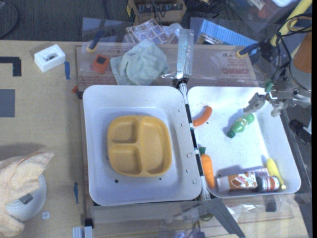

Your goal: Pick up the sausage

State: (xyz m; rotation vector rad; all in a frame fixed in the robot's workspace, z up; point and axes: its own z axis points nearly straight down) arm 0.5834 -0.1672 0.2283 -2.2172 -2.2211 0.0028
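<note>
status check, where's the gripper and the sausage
Gripper at right bin's far right side, nothing in it. Sausage lies free by the left wall. Green bottle sits between them.

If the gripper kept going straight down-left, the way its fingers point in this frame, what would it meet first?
Most likely the green bottle, lying just below-left of the gripper in the right bin. The sausage lies farther left, off that line. Height above the bin is unclear from this slanted view.

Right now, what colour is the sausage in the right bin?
Orange-red. The sausage lies near the right bin's upper left corner, seen in the camera view.
</note>
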